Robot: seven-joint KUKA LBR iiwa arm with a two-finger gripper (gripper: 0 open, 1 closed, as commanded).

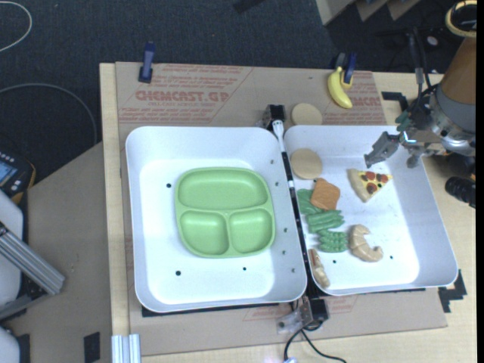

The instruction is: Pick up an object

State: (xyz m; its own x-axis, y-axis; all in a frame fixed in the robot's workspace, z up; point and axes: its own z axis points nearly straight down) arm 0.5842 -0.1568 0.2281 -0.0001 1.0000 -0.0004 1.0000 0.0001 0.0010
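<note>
White right bin point(423, 267) holds pizza slice point(367, 183), tip pointing down-left.

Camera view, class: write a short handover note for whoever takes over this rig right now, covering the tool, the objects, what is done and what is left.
Tool: over the right bin's far right part, nothing seen between its fingers.
Objects: pizza slice, nearest the tool, round cookie, orange piece, green beans and croissant lie in the right bin. Green divided plate sits in the left bin. Banana lies on the board outside.
Done: nothing picked.
Left: grasp and lift one object.
</note>
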